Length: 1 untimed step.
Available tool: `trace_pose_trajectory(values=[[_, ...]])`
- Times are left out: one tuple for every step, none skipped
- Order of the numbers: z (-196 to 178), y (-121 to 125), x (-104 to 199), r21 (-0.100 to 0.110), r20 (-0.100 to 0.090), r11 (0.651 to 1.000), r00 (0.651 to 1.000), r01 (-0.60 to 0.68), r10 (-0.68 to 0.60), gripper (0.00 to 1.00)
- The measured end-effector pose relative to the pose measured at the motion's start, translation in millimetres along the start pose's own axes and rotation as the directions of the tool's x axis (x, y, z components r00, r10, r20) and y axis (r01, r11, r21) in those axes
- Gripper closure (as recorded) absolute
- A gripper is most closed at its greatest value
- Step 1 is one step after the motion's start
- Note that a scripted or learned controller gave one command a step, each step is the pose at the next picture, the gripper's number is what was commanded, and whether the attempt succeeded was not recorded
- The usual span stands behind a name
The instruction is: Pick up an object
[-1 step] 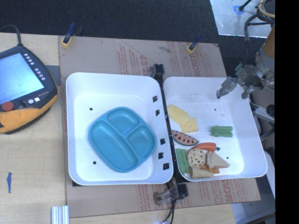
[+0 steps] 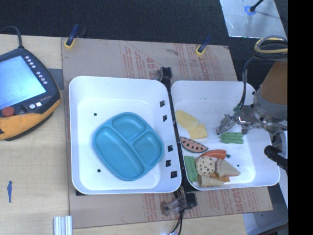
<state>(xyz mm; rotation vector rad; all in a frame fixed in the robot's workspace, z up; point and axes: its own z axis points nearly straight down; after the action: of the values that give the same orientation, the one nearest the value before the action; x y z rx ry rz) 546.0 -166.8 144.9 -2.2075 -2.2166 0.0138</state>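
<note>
Metal two-finger jaws (image 2: 231, 125) low in the right-hand shallow white bin (image 2: 210, 93).
I read them parted, gripping nothing; flat green toy piece (image 2: 231, 138) just below, apart.

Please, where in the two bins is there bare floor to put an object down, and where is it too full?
Free: the left bin, its floor all around the blue plate, widest along the far wall; the right bin, its far strip above the yellow pieces. Crowded: the right bin's near-left corner, with watermelon slice, cookie and sandwich, and around the tool near the green piece.
</note>
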Motion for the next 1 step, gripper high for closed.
trace_pose_trajectory(values=[[50.8,2.6,2.2,-0.021,0.011,1.0,1.0,0.001,-0.001,0.0]])
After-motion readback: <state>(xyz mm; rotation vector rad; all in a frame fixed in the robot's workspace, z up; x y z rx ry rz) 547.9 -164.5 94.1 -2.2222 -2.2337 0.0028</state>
